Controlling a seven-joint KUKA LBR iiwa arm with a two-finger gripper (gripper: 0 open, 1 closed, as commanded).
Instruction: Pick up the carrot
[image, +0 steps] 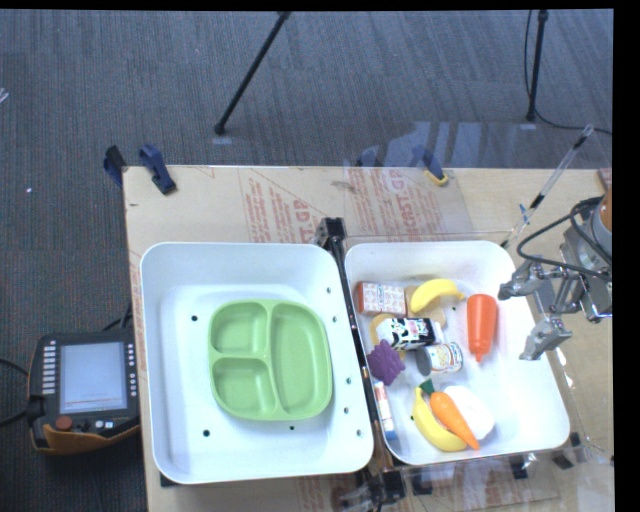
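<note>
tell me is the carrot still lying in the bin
Yes: the carrot lies flat in the right bin, across a banana, apart from the gripper.

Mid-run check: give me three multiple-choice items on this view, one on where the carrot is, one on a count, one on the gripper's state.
1. The carrot lies in:
A. the left bin
B. the right bin's near end
C. the green tray

2. Bananas in the right bin:
A. one
B. two
C. four

3. The gripper is:
A. clamped on the carrot
B. at the right bin's right edge, holding nothing
C. over the green tray

Answers:
1 B, it rests beside a banana there.
2 B, another banana lies farther back.
3 B, it sits apart from the carrot.
</note>
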